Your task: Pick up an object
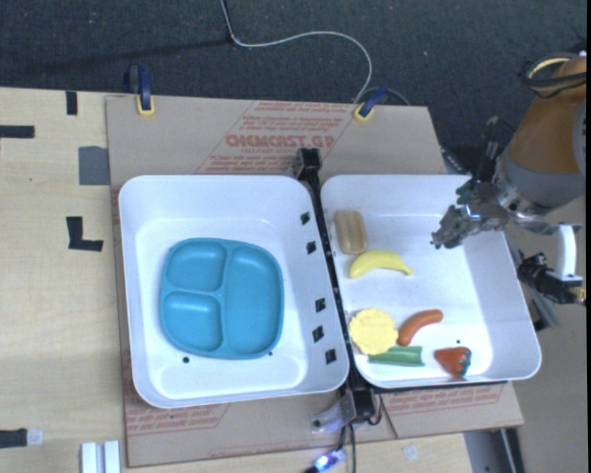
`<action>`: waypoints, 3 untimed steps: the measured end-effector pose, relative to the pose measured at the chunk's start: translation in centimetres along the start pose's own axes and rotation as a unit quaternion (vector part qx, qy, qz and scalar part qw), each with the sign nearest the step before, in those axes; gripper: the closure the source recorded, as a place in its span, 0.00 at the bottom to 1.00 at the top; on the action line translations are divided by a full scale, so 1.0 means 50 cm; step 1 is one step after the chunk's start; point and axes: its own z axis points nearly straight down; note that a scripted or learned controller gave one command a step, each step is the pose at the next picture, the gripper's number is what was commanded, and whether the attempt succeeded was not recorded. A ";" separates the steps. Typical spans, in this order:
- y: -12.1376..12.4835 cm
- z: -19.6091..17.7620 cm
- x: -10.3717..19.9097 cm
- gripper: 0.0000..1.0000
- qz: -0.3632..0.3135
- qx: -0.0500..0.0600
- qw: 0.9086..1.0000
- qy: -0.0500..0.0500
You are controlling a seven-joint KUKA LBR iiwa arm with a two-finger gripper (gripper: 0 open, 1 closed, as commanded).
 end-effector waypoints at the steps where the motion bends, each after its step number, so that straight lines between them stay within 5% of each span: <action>1: 0.003 -0.083 0.001 1.00 0.000 0.001 1.000 0.000; 3: 0.048 -0.075 0.217 1.00 -0.002 0.004 1.000 0.002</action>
